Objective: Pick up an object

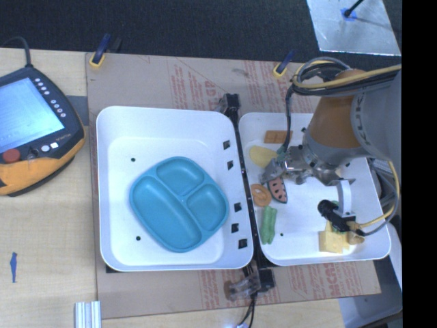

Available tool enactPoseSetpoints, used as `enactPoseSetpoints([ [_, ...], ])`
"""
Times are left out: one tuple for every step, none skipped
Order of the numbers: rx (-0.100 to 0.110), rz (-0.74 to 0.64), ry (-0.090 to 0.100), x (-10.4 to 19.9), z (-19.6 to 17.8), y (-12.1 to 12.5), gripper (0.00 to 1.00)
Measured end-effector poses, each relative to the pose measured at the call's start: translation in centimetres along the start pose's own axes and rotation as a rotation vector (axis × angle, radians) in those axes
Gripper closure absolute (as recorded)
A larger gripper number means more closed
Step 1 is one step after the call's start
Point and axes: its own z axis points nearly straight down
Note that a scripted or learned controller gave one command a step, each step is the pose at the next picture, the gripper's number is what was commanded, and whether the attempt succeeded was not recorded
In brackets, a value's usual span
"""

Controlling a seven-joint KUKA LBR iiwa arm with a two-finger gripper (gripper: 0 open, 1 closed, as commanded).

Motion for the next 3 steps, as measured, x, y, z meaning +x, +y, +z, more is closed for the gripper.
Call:
enactPoseSetpoints([
  [-0.007, 0.002, -0.002, 0.2, -0.6, 0.4, 0.00],
  [-0.010, 0.003, -0.001, 0.1, -0.7, 3.6, 0.00],
  [0.004, 0.009, 0.001, -2.3, -0.4, -7.1, 0.00],
])
